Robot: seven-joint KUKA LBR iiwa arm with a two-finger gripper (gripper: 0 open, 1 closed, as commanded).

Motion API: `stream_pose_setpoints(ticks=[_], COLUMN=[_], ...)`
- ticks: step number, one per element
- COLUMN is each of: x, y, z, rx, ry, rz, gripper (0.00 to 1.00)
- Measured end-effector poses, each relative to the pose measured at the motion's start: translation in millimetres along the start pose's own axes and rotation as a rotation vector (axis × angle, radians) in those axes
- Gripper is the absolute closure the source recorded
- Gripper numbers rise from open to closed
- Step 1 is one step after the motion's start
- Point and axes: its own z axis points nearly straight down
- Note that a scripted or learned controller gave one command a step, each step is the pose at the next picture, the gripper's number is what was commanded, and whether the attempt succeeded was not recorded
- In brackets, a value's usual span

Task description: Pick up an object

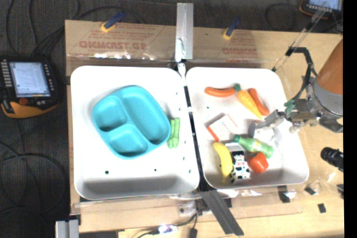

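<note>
Camera view: hand [266,122] hovers above green bottle [254,145], beside carrot [245,100].

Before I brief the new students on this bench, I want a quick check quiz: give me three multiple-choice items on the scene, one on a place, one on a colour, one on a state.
1. Where does the green pea pod lie?
A. In the left bin, beside the divided plate
B. In the right bin
C. On the floor

2. What colour is the divided plate?
A. Red
B. Light blue
C. Yellow

3. How does the banana lie?
A. Between the gripper's fingers
B. Hanging over the bin wall
C. On the right bin's floor

Key: 1 A, it rests against the plate's right side in the left bin. 2 B, the plate is plainly light blue. 3 C, it lies in the right bin, apart from the gripper.
</note>
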Motion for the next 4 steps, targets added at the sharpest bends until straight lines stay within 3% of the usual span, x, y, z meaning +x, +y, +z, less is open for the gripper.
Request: stream_pose_setpoints(ticks=[1, 2, 3, 4], x=[-39.4, -34.7, -38.4, -25.8], y=[64.9, 136.1, 135.1, 138.7], z=[108.5, 136.9, 130.2, 130.1], rx=[-0.001, -0.018, -0.016, -0.021], ry=[0.001, 0.005, -0.004, 0.008], rz=[-0.106, -0.162, -0.162, -0.175], gripper=[0.0, 0.0, 1.0, 0.0])
